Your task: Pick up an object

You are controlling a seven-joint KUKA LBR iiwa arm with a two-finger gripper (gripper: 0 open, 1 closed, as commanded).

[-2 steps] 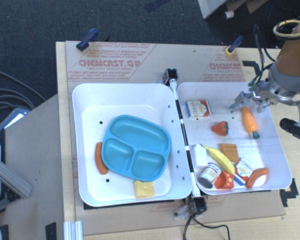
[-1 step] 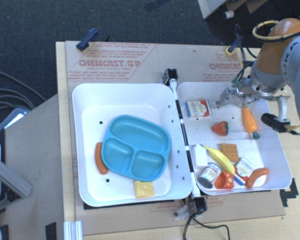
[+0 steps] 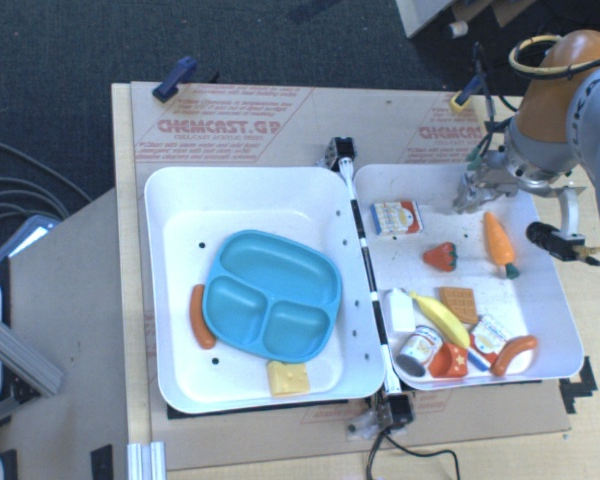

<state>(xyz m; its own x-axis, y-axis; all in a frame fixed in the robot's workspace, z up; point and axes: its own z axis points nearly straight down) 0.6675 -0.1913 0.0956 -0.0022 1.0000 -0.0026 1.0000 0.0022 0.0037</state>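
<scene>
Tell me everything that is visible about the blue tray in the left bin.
The blue tray is a light blue divided plate, plastic by its look, with rounded corners and three compartments: one long, two smaller. All three hold nothing. It lies flat and slightly turned on the floor of the left bin. A sausage lies along its left edge, and a yellow cheese piece sits just below it.

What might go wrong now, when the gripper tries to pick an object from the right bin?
1. The gripper hangs near the right bin's far wall, beside the carrot. It may close on nothing, or strike the wall.
2. Coming down off-centre, it may only push the carrot aside.
3. The banana, cracker and can lie crowded together in the near corner, so a grasp there may catch two things or slip.
</scene>
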